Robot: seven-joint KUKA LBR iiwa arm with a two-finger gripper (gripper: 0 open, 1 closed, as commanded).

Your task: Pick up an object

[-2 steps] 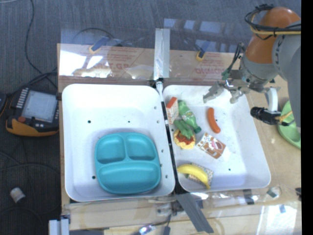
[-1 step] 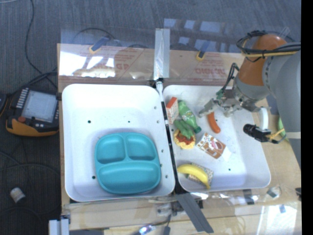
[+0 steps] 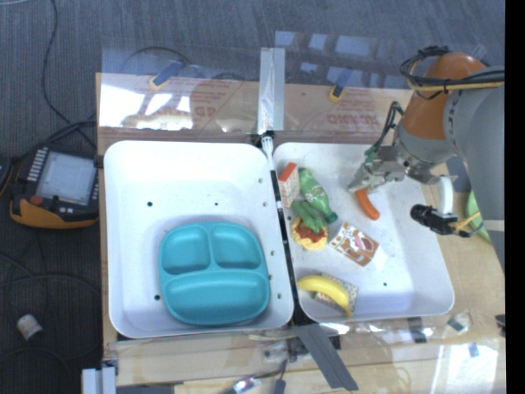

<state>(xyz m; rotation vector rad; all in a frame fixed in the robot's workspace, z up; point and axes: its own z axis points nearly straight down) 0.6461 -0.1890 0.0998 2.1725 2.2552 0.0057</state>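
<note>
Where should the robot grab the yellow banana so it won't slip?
Probably at the middle of the banana, coming straight down from above. It lies flat near the front wall of the right bin, curved, with its thin sides free for fingers to close across. The gripper is farther back, by the orange carrot.

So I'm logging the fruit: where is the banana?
The banana lies in the right bin, near its front edge, below the red-and-white packet.

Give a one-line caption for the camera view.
End effector low over a carrot in the right bin; teal tray in left bin.
</note>
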